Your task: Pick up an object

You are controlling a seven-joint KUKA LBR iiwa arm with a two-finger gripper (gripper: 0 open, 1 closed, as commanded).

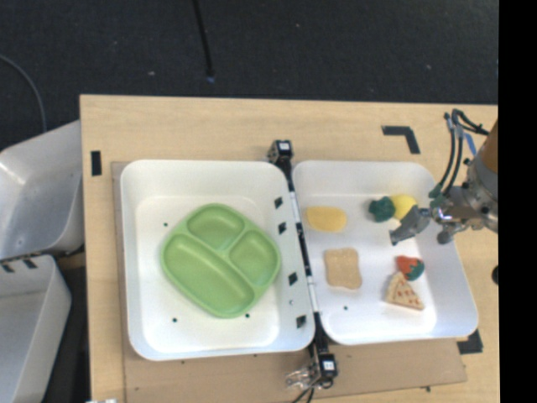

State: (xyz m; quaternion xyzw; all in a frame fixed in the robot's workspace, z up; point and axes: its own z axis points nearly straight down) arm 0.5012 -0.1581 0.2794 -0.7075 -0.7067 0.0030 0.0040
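While the arm reaches in from three o'clock, the gripper hangs over the right bin with its two fingers spread apart and nothing between them, so it is released and carries no load. Seen from the overhead camera, one finger points toward nine o'clock, just beside the yellow piece and the green piece that lie touching each other toward one o'clock of that bin. Below the gripper, at about five o'clock of the bin, a small red piece sits against the top of a pizza-slice toy. A yellow oval piece lies toward ten o'clock and a tan bread-slice toy near the bin's middle, both well apart from the fingers. In the left bin a green divided plate takes up the middle. My judgement is that the approach step is in hand: nothing is grasped yet, and any piece in the right bin could serve as the object. A next move would call for centring the open fingers over a single piece, descending and closing; the touching pairs look harder to isolate than the bread slice. No brand, label or legible writing appears anywhere.
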